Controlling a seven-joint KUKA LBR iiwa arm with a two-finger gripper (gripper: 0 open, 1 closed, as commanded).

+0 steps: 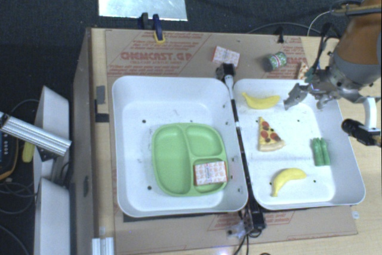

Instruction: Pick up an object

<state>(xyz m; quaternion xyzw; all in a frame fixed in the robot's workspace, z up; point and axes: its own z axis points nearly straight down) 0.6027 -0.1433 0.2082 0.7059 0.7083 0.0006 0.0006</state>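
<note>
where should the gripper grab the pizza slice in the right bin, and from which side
Probably from straight above, closing across the narrow upper half of the pizza slice. It lies flat, tip toward the far rim, crust toward the near banana. Its long straight edges give the fingers two flat sides, with bare bin floor either side.

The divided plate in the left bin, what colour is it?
Light green; the divided plate shows clearly in the camera view, with a small patterned packet in one compartment.

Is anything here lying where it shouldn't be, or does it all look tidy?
Mostly tidy, but two things lie outside the bins on the brown board behind them: a small green can tipped on its side, and a small patterned packet lying askew near the bins' dividing edge. Nothing looks spilled or broken.
</note>
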